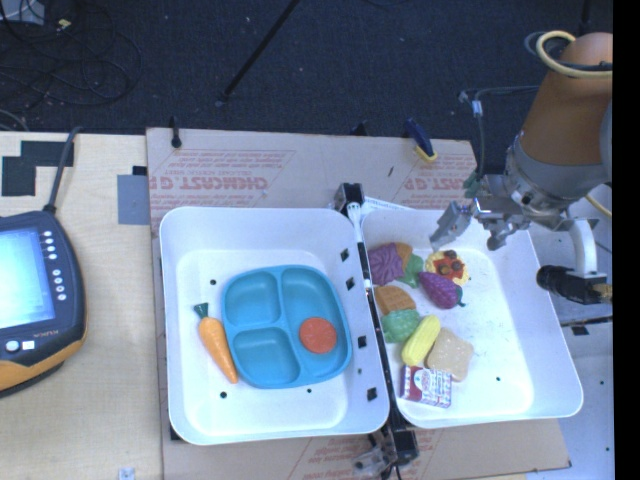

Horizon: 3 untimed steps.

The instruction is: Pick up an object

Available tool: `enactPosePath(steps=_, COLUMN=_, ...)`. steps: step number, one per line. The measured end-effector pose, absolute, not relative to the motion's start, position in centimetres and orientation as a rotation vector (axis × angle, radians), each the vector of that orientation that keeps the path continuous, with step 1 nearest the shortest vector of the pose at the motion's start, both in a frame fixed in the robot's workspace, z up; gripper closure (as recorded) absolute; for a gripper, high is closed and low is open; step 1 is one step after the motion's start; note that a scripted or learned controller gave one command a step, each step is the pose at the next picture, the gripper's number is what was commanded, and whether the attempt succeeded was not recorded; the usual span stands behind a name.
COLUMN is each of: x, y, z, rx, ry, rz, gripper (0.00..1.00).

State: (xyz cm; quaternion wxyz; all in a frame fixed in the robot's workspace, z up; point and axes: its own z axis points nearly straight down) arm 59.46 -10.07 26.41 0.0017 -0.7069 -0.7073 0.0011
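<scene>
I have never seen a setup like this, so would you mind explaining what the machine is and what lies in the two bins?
This is one picture from a fixed camera above a bench, looking down at a slant. The robot arm, grey and orange, reaches in from the right; its gripper hangs over the right bin with nothing visibly between its fingers. That bin holds a cluster of toy foods, including a yellow corn cob and a small red carton. The left bin holds a blue divided tray with a red tomato in it, and a toy carrot beside it.

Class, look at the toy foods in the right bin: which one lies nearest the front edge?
The red carton. It lies flat at the pile's front end, just ahead of the corn and bread slice.
</scene>
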Motion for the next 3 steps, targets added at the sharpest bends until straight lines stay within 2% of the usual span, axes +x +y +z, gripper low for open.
enactPosePath(steps=1, x=59.0, y=-15.1, z=16.8, rx=-2.219, ry=-2.211, rz=0.013, gripper=0.00)
enactPosePath(steps=2, x=59.5, y=-13.4, z=10.1, rx=-2.227, ry=-2.223, rz=-0.001, gripper=0.00)
enactPosePath(steps=3, x=59.3, y=-13.3, z=10.8, rx=-2.225, ry=-2.212, rz=0.003, gripper=1.00)
